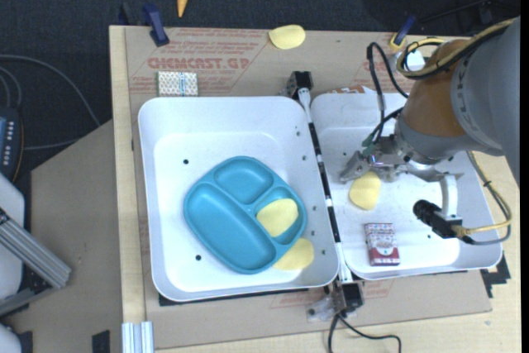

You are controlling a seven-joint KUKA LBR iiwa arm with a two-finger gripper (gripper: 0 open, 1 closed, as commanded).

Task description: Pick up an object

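Overhead slanted view of bench w/ two shallow white plastic bins side by side: left bin (165, 178) and right bin (347, 116). Grey arm w/ orange band (434, 107) enters from the right and hangs over the right bin; its two-finger gripper (372, 167) sits low, near the bin's centre, directly above the task obj. Finger state: cannot tell, since the metal tips blur together w/ the wrist hardware. Task obj. = pale yellow rounded lump, smooth and matte, soft-looking, roughly egg-shaped (364, 192); it lies on the right bin's floor, just beneath and touching or nearly touching the gripper tips, not seen between them. Also in the right bin: small red-and-white printed packet (382, 244), lying flat toward the near wall, apart from the lump. Left bin holds a blue oval divided plastic plate (231, 215), tilted diagonally; a second pale yellow rounded piece (278, 215) rests in one of its compartments, and a third yellow piece (296, 255) lies just beside the plate's near-right rim. On the brown cardboard sheet (207, 54) behind the bins: another pale yellow oval piece (287, 36) and a small white patterned packet (178, 83). Off the board, on dark floor: small orange carrot-shaped toy (183, 1).
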